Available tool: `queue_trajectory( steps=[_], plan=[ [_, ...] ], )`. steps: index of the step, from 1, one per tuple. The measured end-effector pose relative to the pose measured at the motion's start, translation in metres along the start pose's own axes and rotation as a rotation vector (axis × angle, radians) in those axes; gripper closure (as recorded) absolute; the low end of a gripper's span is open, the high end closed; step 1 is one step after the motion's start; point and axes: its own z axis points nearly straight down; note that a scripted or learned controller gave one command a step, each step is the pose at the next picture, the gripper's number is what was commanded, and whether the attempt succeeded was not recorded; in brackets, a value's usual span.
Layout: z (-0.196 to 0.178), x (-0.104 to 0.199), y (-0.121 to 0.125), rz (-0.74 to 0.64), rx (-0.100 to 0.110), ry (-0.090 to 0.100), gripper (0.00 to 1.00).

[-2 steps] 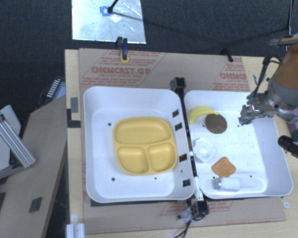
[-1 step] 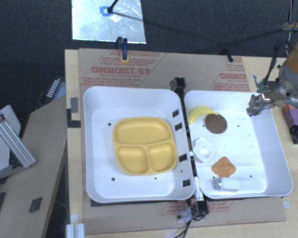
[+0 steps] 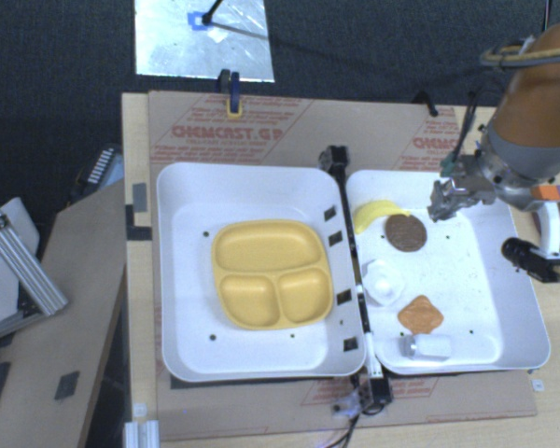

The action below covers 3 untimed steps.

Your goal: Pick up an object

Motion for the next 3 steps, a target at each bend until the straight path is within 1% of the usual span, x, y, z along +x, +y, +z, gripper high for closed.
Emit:
queue_trajectory(
  steps=[1,2,3],
  plan=[
    [0.015,0.049,0.012,-0.001,0.001,0.000,1.00],
    [0.027,0.107,0.023,-0.001,0.001,0.001,1.00],
    [0.018,0.157,0.031,-0.001,-0.001,0.001,1.00]
  ],
)
